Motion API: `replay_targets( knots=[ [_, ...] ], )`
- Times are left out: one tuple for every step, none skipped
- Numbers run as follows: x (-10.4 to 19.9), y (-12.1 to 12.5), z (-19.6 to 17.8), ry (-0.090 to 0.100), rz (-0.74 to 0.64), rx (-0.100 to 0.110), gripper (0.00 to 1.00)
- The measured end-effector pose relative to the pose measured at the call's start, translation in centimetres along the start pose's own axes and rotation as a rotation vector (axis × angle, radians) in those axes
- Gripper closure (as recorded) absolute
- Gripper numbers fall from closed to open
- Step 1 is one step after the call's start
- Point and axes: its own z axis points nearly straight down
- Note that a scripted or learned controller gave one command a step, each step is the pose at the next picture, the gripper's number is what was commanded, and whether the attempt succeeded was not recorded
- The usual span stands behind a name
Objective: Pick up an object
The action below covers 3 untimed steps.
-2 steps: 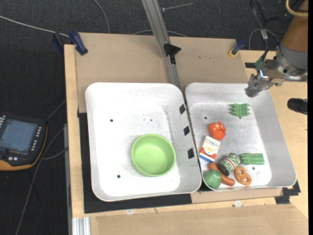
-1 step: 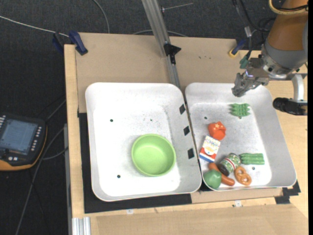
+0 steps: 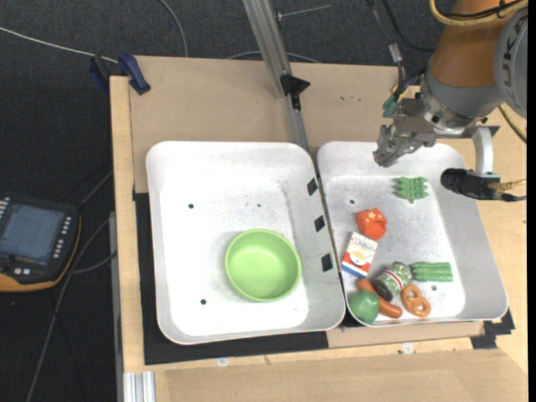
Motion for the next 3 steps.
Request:
replay_targets(
  knots=[
    [5.5, 0.1, 0.1, 0.000, -0.001, 0.001, 1.00],
    [10.0, -0.4, 0.7, 0.000, 0.000, 0.002, 1.00],
    [15.6, -2.4, 1.5, 0.000, 0.000, 0.002, 1.00]
  ],
)
